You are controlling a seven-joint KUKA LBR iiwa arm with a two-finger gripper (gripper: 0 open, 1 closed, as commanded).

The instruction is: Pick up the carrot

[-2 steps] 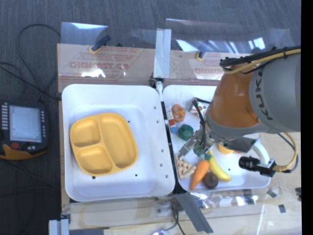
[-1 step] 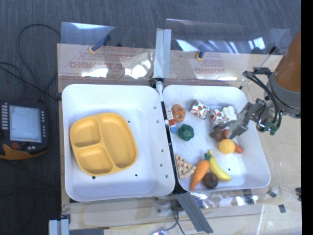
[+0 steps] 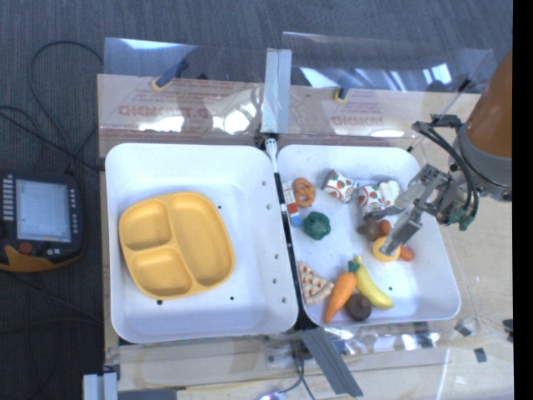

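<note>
R bin [image 3: 433, 302]: carrot [image 3: 338, 296] by banana [image 3: 371, 284]; L bin [image 3: 250, 307]: yellow tray [image 3: 175, 244]. Gripper [image 3: 403, 233] fingers apart, holding nothing.

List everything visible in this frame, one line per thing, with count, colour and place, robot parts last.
bins: 2, white, side by side on the bench
divided plate: 1, yellow, in the left bin
carrot: 1, orange, near the front of the right bin
banana: 1, yellow, right of the carrot
pizza slice: 1, tan and red, left of the carrot
broccoli: 1, green, right bin, near the divider
pretzel: 1, brown, behind the broccoli
dark round item: 1, brown, front edge of the right bin
handheld controller: 1, black and orange, left of the bench
arm: 1, grey and orange, from the right
pincer: 1, grey, over the right bin's right side, away from the carrot
</note>
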